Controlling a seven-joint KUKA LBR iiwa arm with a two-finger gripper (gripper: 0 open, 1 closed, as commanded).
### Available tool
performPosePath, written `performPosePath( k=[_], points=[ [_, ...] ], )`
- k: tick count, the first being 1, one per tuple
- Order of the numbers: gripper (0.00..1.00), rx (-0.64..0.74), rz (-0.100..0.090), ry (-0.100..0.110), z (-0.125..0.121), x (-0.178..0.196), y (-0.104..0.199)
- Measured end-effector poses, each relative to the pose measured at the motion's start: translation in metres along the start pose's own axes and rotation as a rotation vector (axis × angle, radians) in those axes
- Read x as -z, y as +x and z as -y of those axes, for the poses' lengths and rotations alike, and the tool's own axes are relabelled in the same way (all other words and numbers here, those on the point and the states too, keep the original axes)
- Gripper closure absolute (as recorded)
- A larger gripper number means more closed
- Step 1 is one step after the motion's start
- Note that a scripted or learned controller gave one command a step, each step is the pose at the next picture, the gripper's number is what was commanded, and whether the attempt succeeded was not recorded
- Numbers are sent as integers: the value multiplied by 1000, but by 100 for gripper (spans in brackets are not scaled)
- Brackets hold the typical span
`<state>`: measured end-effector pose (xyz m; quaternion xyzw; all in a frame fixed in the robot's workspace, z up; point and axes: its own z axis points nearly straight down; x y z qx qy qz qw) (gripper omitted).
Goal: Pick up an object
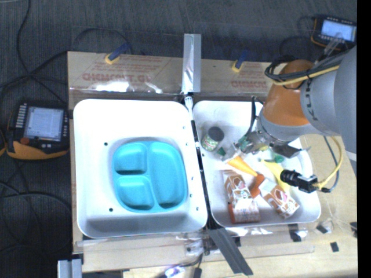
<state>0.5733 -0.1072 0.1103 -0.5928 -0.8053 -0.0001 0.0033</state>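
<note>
So my gripper [250, 142] is down in the right bin [313, 213], can't tell how it's set. Small dark jar [215, 134] just left, yellow wedge [242, 165] and snack boxes [243, 198] nearer. Still reaching I'd guess; next I need to settle on one item

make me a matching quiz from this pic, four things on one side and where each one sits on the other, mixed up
Things:
1. blue divided tray
2. dark round jar
3. handheld screen unit
4. brown and white carton

Places:
A. on the floor, off the left side of the bench
B. upper left part of the right bin
C. lying in the left bin
D. near the front of the right bin

Pairs: 1-C, 2-B, 3-A, 4-D
</note>
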Motion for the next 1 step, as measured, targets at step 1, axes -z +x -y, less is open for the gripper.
performPosePath(
  k=[1],
  points=[
    [100, -28, 5, 0, -18, 114, 50]
  ],
)
